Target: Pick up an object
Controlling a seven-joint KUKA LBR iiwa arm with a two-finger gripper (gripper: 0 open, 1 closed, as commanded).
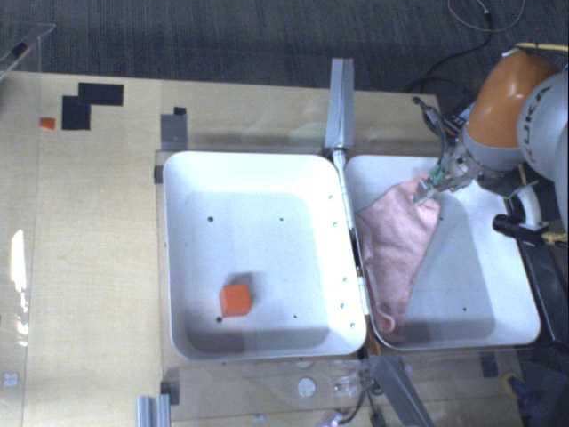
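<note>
Gripper: I see the gripper [433, 185] over the right bin [507, 265], near its upper-left part, arm coming in from the right w/ the orange band above the wrist.

Fingers: pinched narrow on the top corner of the pink cloth [396, 247]; fabric shows between the tips, so I read it as gripped.

Cloth position: in the right bin, left portion. Its top corner is right at the fingers; the rest hangs/trails away below and to the left of them.

Long axis: runs approx. from the fingers down toward the bin's near-left corner, slightly slanted. Narrow peak at the fingertip end, widest just below-left of them, tapering again to a thin tail at the far end from the fingers.

Pointing: the peaked end points up-right at the fingers; the tail points to the near edge of the bin.

Contact: cloth's left side lies along the wall between the bins. Can't tell how much of it is lifted off the floor vs. resting.

Shadow: grey shade on the bin floor just right of the cloth, below the fingers.

Other obj.: orange block [236, 300] in the left bin [267, 172], well apart from the fingers, far to their lower left.
</note>
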